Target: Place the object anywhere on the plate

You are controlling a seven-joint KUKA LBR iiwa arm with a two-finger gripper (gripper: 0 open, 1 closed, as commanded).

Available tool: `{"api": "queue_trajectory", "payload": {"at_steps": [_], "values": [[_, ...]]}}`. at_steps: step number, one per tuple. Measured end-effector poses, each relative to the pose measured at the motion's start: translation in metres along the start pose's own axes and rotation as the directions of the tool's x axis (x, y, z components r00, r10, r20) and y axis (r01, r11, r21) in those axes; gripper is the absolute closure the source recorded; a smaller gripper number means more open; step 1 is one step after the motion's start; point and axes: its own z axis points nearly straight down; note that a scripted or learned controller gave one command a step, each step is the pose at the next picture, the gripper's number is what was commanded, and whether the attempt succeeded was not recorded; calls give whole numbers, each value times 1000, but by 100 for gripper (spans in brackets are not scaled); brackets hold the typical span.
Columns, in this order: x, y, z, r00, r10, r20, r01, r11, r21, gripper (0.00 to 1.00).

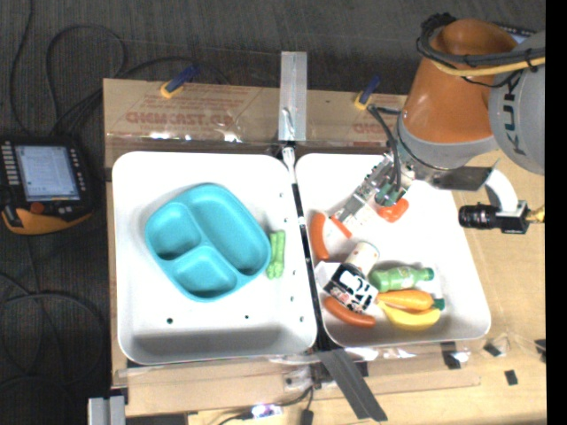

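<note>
A blue three-compartment plate (208,237) lies in the left bin (142,326). In the right bin (461,264) my gripper (353,204) reaches down and to the left from the orange-banded wrist. Its tip hovers just above an orange-and-white piece (321,234) near the bin's left wall. A small orange-red object (392,207) shows right beside the gripper body; whether it is held is unclear. A green pod (276,253) lies in the left bin against the plate's right edge.
At the front of the right bin, a black-and-white bottle (354,277), a green bottle (403,277), a carrot (409,300), a banana (416,317) and a red pepper (347,313) are crowded together. A divider wall (299,237) separates the bins.
</note>
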Motion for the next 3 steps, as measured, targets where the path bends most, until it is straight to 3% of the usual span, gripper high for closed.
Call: {"api": "queue_trajectory", "payload": {"at_steps": [1,2,3], "values": [[43,69,77,998,-70,0,70,998,3,100],[87,80,76,924,-383,-1,383,924,2,100],[155,44,86,998,-63,-3,63,998,4,100]]}}
